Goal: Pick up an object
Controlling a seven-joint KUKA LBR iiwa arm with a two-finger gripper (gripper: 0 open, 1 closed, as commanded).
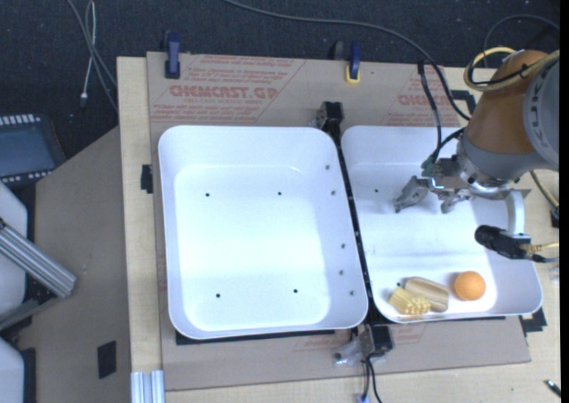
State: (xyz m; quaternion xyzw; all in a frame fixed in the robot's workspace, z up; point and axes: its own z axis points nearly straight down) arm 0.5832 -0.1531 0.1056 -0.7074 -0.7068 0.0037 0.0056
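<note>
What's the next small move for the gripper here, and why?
Probably shift the gripper toward the near edge of the right bin. It sits over bare bin floor with nothing between its fingers, while the orange ball, the tan bread roll and the yellow corn piece all lie clustered by that near wall.

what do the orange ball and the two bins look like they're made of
Orange ball: probably plastic or rubber, going by its smooth, even colour; the camera view leaves it open. Left bin and right bin: likely moulded plastic, glossy white with rounded corners and thin rims.
</note>
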